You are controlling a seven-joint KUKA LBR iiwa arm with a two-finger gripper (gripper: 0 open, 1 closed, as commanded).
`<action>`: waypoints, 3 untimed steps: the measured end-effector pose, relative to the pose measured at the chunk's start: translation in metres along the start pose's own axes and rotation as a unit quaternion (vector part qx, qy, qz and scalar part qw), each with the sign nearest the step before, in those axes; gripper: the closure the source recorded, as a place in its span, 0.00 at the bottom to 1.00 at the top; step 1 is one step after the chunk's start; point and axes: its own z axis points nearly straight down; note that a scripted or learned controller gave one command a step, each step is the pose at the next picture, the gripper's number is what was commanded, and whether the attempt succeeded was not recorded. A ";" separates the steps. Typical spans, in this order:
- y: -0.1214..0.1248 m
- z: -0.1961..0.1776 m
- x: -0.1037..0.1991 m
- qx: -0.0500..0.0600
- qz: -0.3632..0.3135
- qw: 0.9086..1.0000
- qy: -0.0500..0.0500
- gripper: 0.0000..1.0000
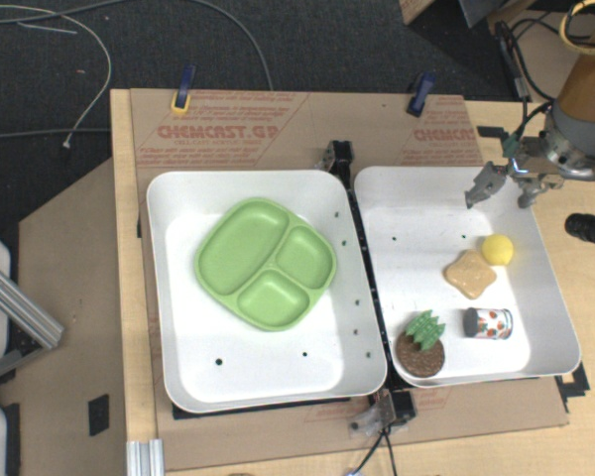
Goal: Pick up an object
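Observation:
In the right bin (416, 216) lie a yellow ball (497, 250), a tan bread-like piece (470, 275), a small red-and-white can (487, 323) on its side, and a little potted plant (421, 345). My gripper (504, 186) hangs over the bin's far right corner, above and behind the yellow ball. Its two fingers (483, 186) are spread apart with nothing between them.
The left bin (178, 355) holds a green three-compartment plate (267, 263). A black divider clamp (338, 155) sits between the bins at the back. Blue clamps (184, 87) hold the cardboard base. Cables run over the floor behind.

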 end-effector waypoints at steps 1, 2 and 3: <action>-0.001 0.041 0.002 0.002 0.000 1.000 0.001 0.00; 0.006 0.089 0.008 0.002 -0.001 1.000 0.001 0.00; 0.006 0.113 0.009 0.002 -0.001 1.000 0.000 0.00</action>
